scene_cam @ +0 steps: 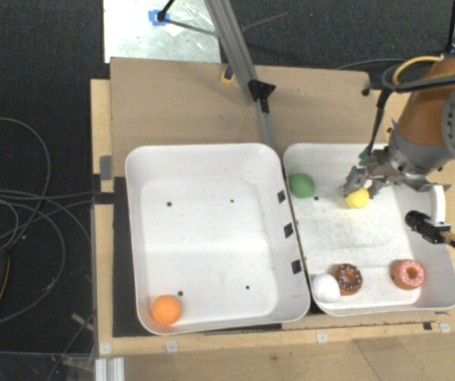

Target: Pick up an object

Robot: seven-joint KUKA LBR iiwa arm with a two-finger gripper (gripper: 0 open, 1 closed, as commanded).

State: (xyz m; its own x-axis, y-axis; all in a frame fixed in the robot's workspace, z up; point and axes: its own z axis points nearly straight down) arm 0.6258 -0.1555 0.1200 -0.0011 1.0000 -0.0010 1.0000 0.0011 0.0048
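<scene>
Over the right bin (449,288), near its far edge, the gripper (358,187) hung low with the yellow ball (357,199) directly at its fingertips. That ball looked like the object being gone for. It lay on the bin floor just right of the green ball (302,185) and well apart from the three things along the bin's near wall: the white ball (325,287), the chocolate doughnut (348,279) and the pink doughnut (408,274). The orange ball (166,309) sat alone in the near corner of the left bin (203,157).

To do this step well, the fingers would need to straddle the yellow ball evenly and come down past its widest part before closing; a round, smooth ball would likely squirt sideways if pinched high or off-centre. A straight vertical lift afterwards would keep it clear of the green ball.

As for the jaws, they appeared spread a little and set on either side of the ball's top, touching or nearly touching it. Whether they had actually clamped on it could not be told from this slanted view, so no firm hold could be claimed.
</scene>
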